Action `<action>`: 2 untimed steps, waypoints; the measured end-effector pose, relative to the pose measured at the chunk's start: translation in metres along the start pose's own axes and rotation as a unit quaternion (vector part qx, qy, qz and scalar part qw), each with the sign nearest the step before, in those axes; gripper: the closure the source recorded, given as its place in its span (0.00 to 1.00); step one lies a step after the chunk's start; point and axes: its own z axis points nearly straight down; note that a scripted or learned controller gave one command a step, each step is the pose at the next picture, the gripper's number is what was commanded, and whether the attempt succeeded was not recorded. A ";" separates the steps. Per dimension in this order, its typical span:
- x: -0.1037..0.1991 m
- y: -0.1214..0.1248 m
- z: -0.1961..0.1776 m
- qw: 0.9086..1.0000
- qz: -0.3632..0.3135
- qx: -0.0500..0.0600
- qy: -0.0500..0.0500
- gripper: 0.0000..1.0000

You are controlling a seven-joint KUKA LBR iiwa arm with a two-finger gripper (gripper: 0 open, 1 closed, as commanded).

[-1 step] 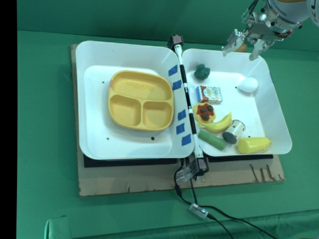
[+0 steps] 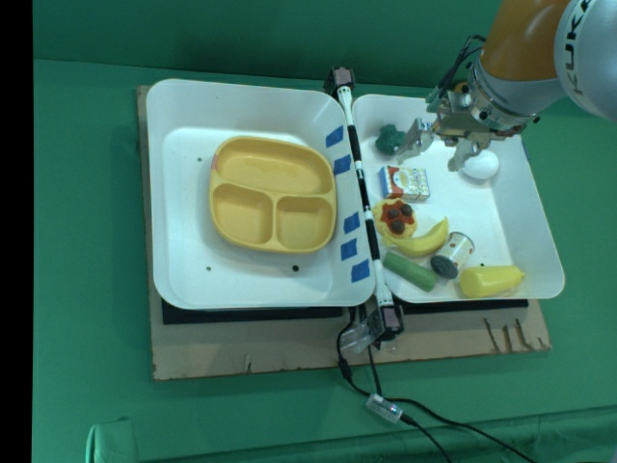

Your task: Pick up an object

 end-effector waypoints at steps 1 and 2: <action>-0.026 -0.011 0.089 1.000 0.001 -0.010 0.000 0.00; -0.029 -0.008 0.074 1.000 0.005 -0.019 -0.002 1.00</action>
